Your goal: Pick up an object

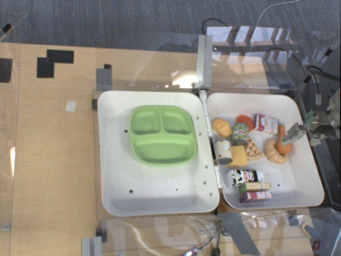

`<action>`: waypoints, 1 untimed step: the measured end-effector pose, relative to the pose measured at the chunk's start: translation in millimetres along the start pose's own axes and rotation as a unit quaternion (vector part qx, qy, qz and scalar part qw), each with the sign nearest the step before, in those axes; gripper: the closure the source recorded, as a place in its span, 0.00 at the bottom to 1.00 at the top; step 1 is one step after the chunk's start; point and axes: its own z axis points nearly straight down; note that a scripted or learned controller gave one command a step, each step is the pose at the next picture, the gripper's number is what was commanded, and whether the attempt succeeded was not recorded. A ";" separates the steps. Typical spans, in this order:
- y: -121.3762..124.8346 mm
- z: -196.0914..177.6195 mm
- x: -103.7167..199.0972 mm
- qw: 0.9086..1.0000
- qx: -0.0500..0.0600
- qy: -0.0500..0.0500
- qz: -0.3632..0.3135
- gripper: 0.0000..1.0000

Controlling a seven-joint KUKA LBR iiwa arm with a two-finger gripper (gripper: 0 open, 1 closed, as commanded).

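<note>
The right bin [306, 183] holds several toy food items: a red tomato [245, 120], a red-and-white carton [265, 124], a yellow-orange pastry [221, 127], a green can [241, 137], a white can [222, 152], a cheese wedge [238, 156], a tan croissant [274, 153], an orange carrot [283, 144], a cow-patterned carton [244, 176] and a purple box [256, 196]. My gripper [292, 134] reaches in from the right edge. It sits low over the carrot and croissant at the bin's right side. I see nothing lifted.
A green divided plate [162, 135] lies in the middle of the left bin [114, 185]. A metal divider [209, 143] separates the two bins. Cables and the arm's body crowd the right edge beside the right bin.
</note>
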 end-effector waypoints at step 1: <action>52.0 138.3 12.6 0.983 0.001 0.000 0.182 0.00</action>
